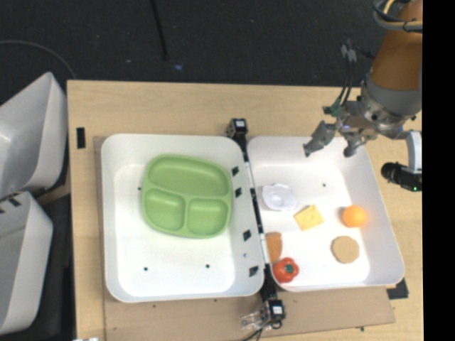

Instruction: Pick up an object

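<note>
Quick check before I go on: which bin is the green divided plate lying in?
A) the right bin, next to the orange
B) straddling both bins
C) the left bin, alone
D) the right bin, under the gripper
C: the green divided plate lies flat in the left bin with nothing else beside it, while the orange and the other small items sit in the right bin.
</note>
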Robot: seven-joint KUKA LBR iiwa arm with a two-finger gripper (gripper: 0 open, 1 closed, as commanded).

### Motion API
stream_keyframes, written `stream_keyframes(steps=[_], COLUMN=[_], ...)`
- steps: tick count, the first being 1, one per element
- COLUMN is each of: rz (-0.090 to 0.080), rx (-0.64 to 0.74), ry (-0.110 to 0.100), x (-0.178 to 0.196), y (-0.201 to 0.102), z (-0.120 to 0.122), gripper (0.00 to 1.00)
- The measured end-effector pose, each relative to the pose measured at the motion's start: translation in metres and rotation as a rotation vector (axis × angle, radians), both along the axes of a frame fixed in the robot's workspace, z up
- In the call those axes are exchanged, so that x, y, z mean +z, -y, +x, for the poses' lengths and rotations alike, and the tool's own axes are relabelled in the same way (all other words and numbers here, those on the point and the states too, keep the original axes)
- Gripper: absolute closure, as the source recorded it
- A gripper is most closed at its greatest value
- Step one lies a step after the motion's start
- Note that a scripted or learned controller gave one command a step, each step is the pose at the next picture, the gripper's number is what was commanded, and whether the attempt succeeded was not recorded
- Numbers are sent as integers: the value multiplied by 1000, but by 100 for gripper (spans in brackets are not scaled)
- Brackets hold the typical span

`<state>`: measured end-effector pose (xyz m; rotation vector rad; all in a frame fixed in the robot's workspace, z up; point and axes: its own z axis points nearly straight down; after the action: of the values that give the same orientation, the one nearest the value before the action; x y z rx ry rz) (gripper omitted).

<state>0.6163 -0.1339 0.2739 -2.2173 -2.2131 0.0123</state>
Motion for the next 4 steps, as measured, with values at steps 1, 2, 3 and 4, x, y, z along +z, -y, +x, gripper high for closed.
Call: stream_keyframes(steps=[1,2,3,4], rz=[-1,-3,-2,-2], rx=[2,0,0,-2], ry=[14,10,9,10], x=[8,-40,-102,-144], y=[0,7,14,18], z=[2,9,6,7], gripper=[0,0,0,0])
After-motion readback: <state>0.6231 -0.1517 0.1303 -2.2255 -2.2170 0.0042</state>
